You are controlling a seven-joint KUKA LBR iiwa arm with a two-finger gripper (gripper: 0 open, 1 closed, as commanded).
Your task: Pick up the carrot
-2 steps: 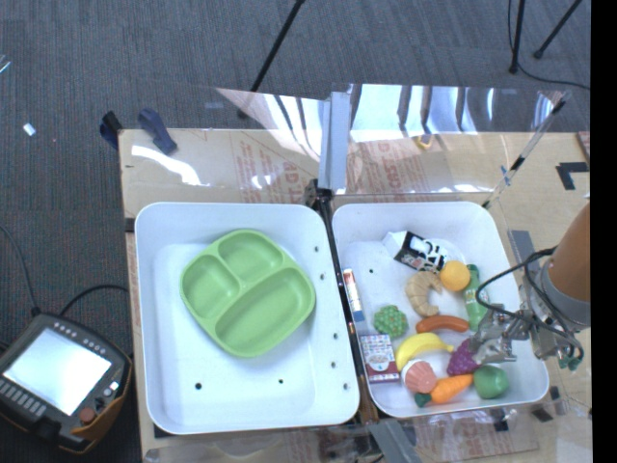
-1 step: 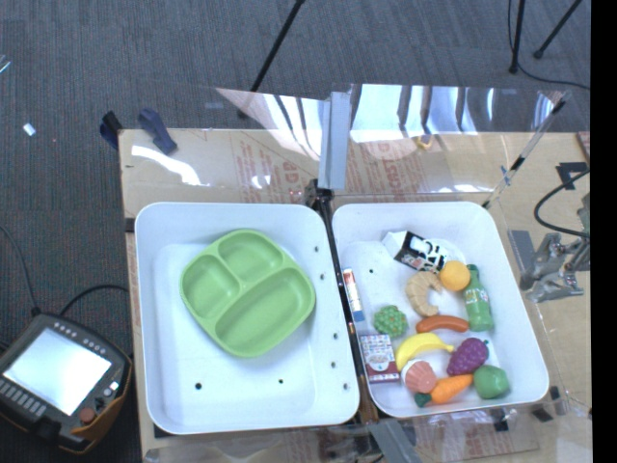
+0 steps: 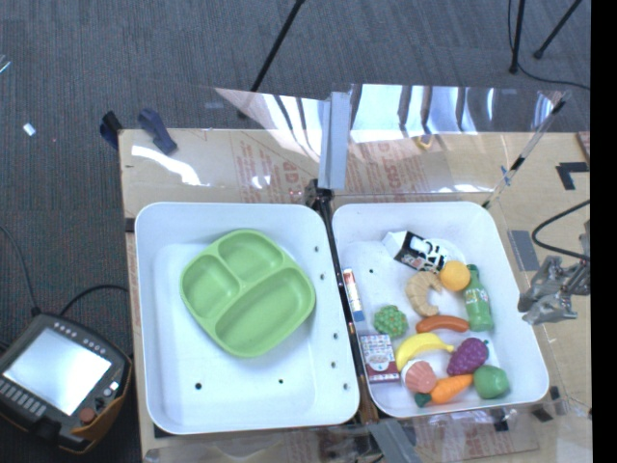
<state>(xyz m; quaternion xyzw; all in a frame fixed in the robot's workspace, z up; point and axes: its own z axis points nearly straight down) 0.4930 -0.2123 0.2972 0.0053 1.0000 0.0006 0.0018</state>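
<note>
Carrot (image 3: 449,389) is lying at the near edge of the right bin (image 3: 516,258), touching the peach slice (image 3: 420,375), with the green pepper (image 3: 491,382) just beside it and the grapes (image 3: 467,356) and banana (image 3: 421,346) crowding behind. Sausage (image 3: 442,324), broccoli (image 3: 390,320), croissant (image 3: 423,292), orange (image 3: 454,276), bottle (image 3: 478,302) and carton (image 3: 420,251) are sitting farther back. Left bin (image 3: 154,258) is holding a green divided plate (image 3: 248,291) with open floor around it. Gripper (image 3: 549,297) is hanging outside the right bin's right rim; can't tell how it's set.
</note>
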